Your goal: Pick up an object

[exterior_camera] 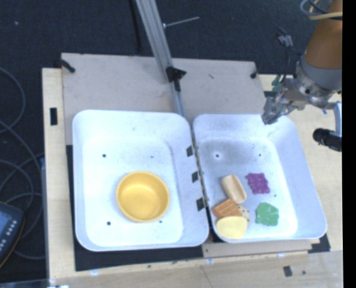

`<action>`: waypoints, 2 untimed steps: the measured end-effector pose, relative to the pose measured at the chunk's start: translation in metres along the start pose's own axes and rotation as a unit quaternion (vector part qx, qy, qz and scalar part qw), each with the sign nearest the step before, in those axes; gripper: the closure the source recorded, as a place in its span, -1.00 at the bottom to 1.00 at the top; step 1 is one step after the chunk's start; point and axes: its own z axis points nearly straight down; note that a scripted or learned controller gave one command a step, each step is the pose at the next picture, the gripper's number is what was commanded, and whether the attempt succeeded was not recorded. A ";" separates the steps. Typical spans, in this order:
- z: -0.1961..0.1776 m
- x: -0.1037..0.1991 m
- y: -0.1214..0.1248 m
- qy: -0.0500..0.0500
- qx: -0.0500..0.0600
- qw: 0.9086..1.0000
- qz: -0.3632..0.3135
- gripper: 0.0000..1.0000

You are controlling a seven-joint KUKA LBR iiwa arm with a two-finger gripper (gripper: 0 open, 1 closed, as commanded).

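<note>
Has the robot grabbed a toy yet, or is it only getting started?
Only getting started. Nothing looks picked up: the purple piece, green piece, tan piece, orange piece and pale yellow piece all lie in the right bin. The gripper hangs over that bin's far corner, away from them. Reaching down, grabbing and lifting are all left.

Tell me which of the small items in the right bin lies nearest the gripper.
The purple piece. It sits farthest up the right bin, toward the gripper; the tan, orange, yellow and green pieces lie lower.
</note>
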 end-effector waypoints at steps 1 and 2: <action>0.004 0.062 -0.005 0.000 0.000 1.000 -0.001 1.00; -0.004 0.115 -0.007 0.001 0.000 1.000 -0.001 1.00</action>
